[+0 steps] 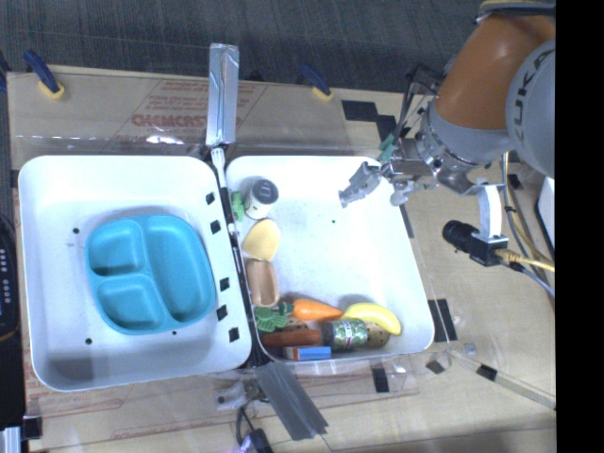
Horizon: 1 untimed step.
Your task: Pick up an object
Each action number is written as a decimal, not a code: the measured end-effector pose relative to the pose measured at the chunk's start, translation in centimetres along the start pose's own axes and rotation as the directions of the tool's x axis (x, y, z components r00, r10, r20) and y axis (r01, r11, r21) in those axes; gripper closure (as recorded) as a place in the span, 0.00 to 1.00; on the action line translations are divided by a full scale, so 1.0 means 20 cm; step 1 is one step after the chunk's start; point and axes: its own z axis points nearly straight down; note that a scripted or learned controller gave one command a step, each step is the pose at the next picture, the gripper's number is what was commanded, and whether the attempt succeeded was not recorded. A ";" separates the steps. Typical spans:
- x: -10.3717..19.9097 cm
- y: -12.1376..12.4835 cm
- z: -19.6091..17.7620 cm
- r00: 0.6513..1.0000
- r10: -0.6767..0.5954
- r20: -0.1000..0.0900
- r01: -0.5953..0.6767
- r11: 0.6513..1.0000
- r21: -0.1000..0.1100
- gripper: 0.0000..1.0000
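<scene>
My gripper [377,185] hangs over the right bin's [368,253] upper right part, its fingers spread apart with nothing between them. Below it, along the bin's left and front walls, lie a small round grey-capped jar [263,192], a pale yellow lemon-like piece [262,239], a tan bread-like piece [261,282], an orange carrot [315,309], a yellow banana [374,317] and a dark bottle [330,335] on its side. All these lie well to the lower left of the gripper.
The left bin [57,253] holds a blue three-compartment tray [149,273]. A metal clamp bar [222,92] stands at the divider between the bins. Cables and a black fitting [472,239] sit right of the right bin.
</scene>
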 end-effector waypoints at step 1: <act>0.06 -0.21 0.74 0.997 -0.078 -0.003 0.078 0.997 0.008 0.00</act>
